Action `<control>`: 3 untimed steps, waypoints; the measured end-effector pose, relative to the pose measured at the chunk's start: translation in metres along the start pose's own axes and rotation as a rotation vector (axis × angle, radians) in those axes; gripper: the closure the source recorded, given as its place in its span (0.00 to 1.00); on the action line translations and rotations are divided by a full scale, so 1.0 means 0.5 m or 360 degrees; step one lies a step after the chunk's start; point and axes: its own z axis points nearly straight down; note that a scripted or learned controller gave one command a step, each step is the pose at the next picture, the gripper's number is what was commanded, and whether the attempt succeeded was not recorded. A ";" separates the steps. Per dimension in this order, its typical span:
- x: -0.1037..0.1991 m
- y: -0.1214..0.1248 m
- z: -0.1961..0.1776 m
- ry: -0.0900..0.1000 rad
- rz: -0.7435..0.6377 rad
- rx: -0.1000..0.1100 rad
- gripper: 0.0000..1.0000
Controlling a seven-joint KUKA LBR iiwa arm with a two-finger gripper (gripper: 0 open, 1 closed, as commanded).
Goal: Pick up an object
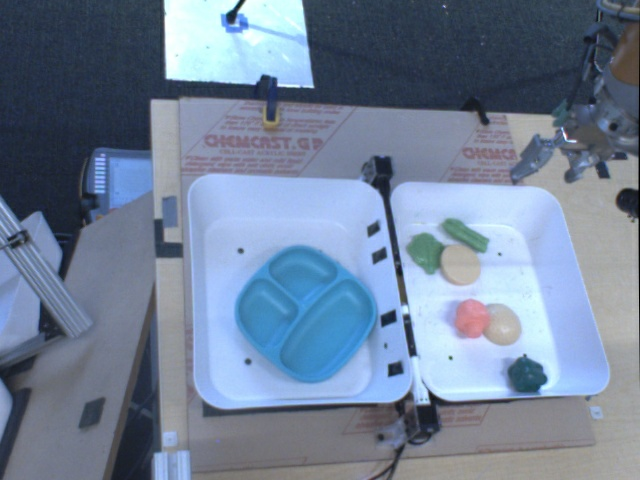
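Above the far right corner of the right-hand shallow white bin point(575, 258), outside its rim and over the bench, hangs the two-finger gripper point(556, 164). Its two grey fingers are spread well apart, one reaching toward the bin's far edge and the other pointing right, and nothing sits between them.

Six small toy foods lie in that bin. Near the far edge, a long light green pod-shaped piece point(465, 234) lies at a slant, with a leafy green toy vegetable point(425, 252) just to its left, close to the bin's left wall. A pale tan round disc point(461, 265) touches both of them on the near side. Toward the middle of the bin, a small pink-red rounded piece point(472, 318) sits against a cream egg-shaped piece point(502, 324) on its right. A dark green lumpy toy vegetable point(526, 374) rests by the near right corner, apart from the others.

The left-hand white bin point(215, 268) carries a blue plastic plate with three compartments point(305, 312), lying at a tilt toward the bin's near side.
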 end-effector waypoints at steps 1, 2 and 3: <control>0.002 0.004 -0.016 -0.0004 -0.0004 -0.0019 0.00; 0.004 0.020 0.073 -0.0003 -0.0009 -0.0015 0.00; 0.026 0.022 0.173 -0.0002 -0.0009 -0.0013 0.00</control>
